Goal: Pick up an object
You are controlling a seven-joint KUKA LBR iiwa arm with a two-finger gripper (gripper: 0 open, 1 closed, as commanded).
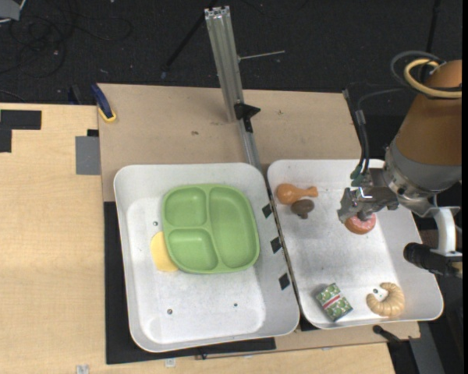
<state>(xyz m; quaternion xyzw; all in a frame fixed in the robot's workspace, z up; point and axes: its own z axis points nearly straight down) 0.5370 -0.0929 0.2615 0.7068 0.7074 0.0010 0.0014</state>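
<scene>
Croissant [386, 300] and green packet [333, 301] at right bin's [320, 244] near edge, gripper [359, 209] directly over a small red-pink round object [362, 224], finger opening impossible to tell, green divided plate [210, 228] in left bin [195, 310].

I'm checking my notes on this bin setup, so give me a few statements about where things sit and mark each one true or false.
1. The green divided plate lies in the left bin. True.
2. The croissant sits in the left bin. False: it is in the right bin, near the front corner.
3. The hand is over the right bin, by a red object. True.
4. The small green box rests on the plate. False: it lies on the right bin's floor, beside the croissant.
</scene>
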